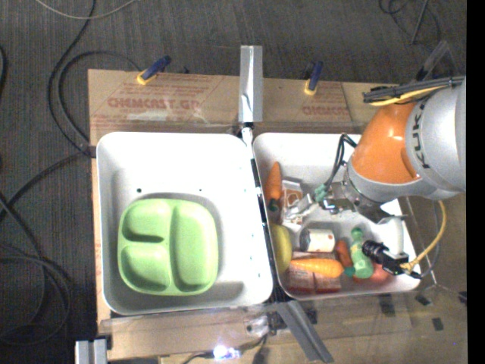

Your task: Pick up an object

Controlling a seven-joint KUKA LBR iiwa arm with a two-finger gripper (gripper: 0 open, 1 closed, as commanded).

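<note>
Camera view: cardboard-topped bench (182, 105) on dark carpet (45, 67); cables (64, 59) trailing; gripper (327, 196) state unclear

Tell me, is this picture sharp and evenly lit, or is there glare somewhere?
Camera view: somewhat soft and grainy; light fairly even; a bright glare spot at the bench's front edge; the white bins look a bit washed out; the green tray casts soft shadow; small items under the arm blur together.

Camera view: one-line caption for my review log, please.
Arm's gripper reaches into the right bin among carrots and other toy food; a green divided plate lies in the left bin.
</note>
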